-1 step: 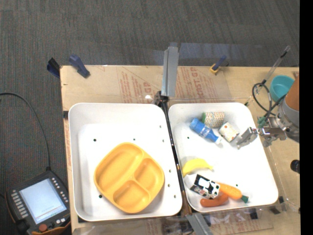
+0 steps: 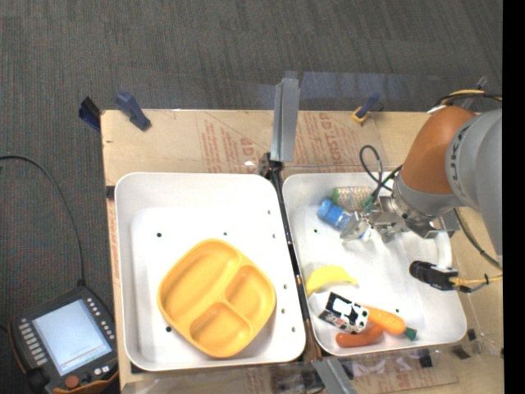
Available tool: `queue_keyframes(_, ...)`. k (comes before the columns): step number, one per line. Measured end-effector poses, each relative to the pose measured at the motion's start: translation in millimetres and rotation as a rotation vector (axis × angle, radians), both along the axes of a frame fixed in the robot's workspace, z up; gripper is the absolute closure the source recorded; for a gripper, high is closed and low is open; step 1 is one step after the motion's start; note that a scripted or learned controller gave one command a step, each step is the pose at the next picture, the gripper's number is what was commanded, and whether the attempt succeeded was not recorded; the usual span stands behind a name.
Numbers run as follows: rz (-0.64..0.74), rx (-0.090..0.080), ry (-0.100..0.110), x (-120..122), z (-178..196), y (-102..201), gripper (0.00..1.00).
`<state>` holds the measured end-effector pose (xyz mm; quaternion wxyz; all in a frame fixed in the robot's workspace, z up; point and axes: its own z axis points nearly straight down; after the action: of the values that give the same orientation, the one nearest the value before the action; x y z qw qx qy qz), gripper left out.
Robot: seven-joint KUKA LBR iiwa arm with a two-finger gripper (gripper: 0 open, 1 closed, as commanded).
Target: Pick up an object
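Carrot [image 2: 385, 319] lies lengthwise left-to-right (green tip [image 2: 409, 332] rightward) in right bin [image 2: 455, 318].

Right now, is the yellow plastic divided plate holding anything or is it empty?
Empty. The yellow plastic divided plate lies flat in the left white bin, and all three of its compartments show bare yellow with nothing in them.

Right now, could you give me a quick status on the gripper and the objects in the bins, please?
Gripper low in right bin, at blue object. Nothing seen lifted. Banana, carrot near front wall. Yellow tray in left bin.
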<state>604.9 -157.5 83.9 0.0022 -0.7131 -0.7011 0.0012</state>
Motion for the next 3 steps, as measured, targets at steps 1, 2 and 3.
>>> queue_keyframes(1,0.095,0.015,0.061,24.1,-6.0,-3.6,0.00)
queue_keyframes(2,0.250,0.003,0.003,38.3,-0.7,37.6,0.00)
queue_keyframes(3,0.250,0.005,0.009,37.5,4.4,37.8,1.00)
